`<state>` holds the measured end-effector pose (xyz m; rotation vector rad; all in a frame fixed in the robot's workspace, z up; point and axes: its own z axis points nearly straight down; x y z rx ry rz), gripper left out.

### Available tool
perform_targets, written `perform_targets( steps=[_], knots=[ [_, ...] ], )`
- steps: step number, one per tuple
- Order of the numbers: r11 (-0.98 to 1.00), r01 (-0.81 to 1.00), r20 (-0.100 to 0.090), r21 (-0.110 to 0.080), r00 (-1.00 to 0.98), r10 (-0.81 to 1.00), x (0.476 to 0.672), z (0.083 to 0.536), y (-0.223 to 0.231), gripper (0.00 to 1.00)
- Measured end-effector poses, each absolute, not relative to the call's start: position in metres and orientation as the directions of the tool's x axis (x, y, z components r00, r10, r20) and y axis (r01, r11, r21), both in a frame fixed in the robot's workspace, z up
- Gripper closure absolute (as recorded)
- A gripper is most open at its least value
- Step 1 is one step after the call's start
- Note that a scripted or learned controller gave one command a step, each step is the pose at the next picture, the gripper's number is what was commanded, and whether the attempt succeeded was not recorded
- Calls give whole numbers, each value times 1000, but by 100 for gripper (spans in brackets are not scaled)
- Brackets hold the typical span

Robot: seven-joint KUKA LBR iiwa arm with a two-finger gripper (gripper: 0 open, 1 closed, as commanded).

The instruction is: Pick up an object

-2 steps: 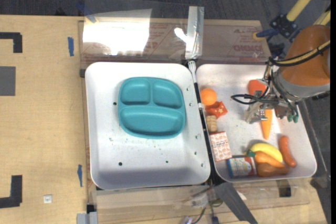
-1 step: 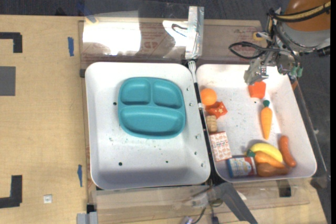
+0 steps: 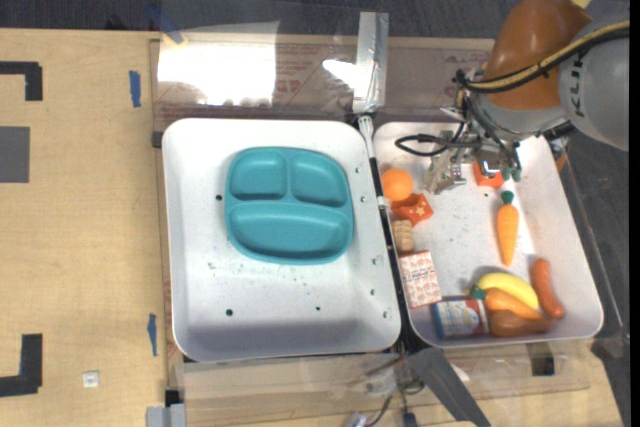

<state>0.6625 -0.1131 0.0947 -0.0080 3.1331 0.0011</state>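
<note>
My gripper (image 3: 452, 171) hangs low over the back of the right bin (image 3: 575, 245), under the orange wrist band. A small red-orange piece (image 3: 489, 178) lies just to its right, partly hidden by the wrist. An orange ball (image 3: 397, 184) and a red toy (image 3: 413, 209) sit to its left near the bin's left wall. A carrot (image 3: 508, 228) lies in front of it to the right. Nothing shows as held.
Toward the front of the right bin lie a tan piece (image 3: 403, 235), a pink packet (image 3: 419, 277), a small can (image 3: 459, 317), a banana (image 3: 510, 289) and a red sausage (image 3: 546, 286). The left bin (image 3: 190, 245) holds a teal divided plate (image 3: 290, 203).
</note>
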Motion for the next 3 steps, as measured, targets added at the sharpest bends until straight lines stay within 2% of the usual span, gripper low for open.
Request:
perform_targets(
  steps=[1, 2, 3],
  knots=[
    [1000, -5, -10, 0, -1000, -5, 663, 96, -113, 0],
    [1000, 5, -11, 0, -1000, 5, 579, 90, -105, 0],
    [1000, 15, -59, -4, -998, 15, 496, 97, -102, 0]
  ],
)
